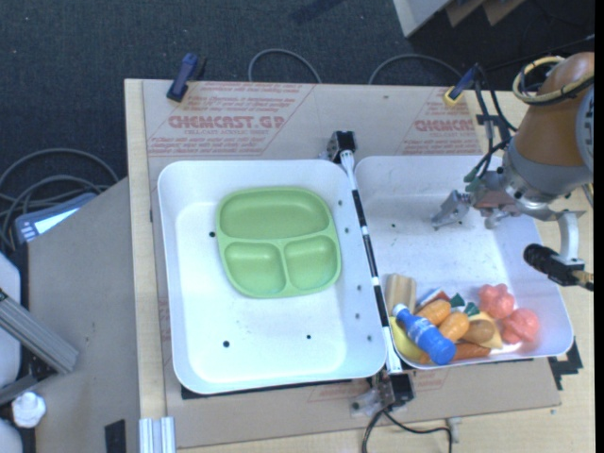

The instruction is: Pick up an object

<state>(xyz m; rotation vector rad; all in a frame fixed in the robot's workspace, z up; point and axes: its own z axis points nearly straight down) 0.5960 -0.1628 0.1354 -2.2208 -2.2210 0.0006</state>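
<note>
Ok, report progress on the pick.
Done: nothing lifted yet. In hand: the gripper is open and hangs over bare floor of the right bin, nothing between its fingers. Left: move to the toy pile at the bin's near edge, grasp one, lift.

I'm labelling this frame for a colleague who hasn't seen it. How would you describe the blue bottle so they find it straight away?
Start at the right-hand white bin and look to its near edge, where the small toys are heaped. The blue bottle lies on its side at the left end of that heap, white cap pointing up-left. It is the only blue item among yellow, orange and pink pieces.
</note>
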